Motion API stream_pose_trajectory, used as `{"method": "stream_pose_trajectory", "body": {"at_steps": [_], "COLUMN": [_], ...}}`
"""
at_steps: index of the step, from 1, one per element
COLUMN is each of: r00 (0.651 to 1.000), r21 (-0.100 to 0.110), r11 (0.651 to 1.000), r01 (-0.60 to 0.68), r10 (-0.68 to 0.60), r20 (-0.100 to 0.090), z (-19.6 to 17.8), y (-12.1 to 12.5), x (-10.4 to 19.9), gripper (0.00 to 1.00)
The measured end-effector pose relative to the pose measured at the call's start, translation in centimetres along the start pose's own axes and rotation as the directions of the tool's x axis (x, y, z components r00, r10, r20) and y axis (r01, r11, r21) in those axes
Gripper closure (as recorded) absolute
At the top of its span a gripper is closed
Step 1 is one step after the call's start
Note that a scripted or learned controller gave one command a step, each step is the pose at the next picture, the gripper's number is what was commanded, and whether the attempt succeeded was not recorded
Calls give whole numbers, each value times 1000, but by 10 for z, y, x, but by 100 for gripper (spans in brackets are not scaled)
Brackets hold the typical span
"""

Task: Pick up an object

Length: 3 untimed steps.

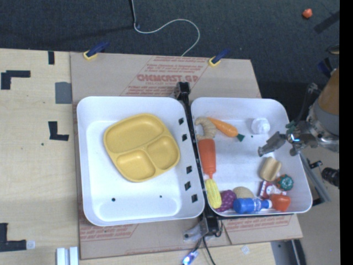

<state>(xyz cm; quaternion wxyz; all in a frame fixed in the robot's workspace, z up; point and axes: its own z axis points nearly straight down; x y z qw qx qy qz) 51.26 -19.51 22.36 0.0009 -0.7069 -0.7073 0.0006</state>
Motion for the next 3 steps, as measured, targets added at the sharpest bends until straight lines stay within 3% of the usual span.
{"method": "stream_pose_trajectory", "body": {"at_steps": [1,2,3], "r00": [1000,1000,1000], "r21": [1,-2,-10], "r11": [1000,1000,1000], "r01": [1,13,9], "r10": [-1,-13,-9], "r20": [0,-4,-2], "z": [-10,-53,-143], "y": [0,-30,-28], "x": [0,146,202], "gripper": [100,100,100]}}
